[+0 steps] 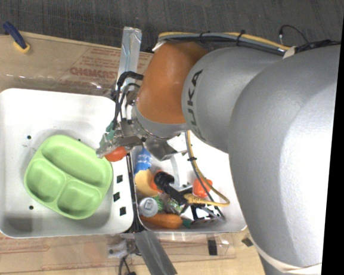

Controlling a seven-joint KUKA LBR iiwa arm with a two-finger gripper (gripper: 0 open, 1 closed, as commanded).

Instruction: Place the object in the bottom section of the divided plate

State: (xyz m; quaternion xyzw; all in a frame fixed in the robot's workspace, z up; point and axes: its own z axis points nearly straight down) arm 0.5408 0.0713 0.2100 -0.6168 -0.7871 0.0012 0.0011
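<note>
The fingers (112,148) are located at the right edge of the green divided plate (67,177), above the left white bin (18,120). A small red-orange object (116,154) is seen directly at the fingertips; it appears to be pinched between them, with the fingers set narrow around it, though the wrist hides part of the grasp. The plate lies to the left of and just below the fingers, and its three sections are bare. The bottom section is positioned well to the lower left of the fingers. To the right of the fingers, the right white bin (227,228) is largely covered by the grey arm (262,130) with its orange band (167,88). In that bin, an orange carrot-shaped item (166,221) and a blue-labelled bottle (143,161) are visible among other mixed items. Both bins are carried on the counter (59,58).
</note>
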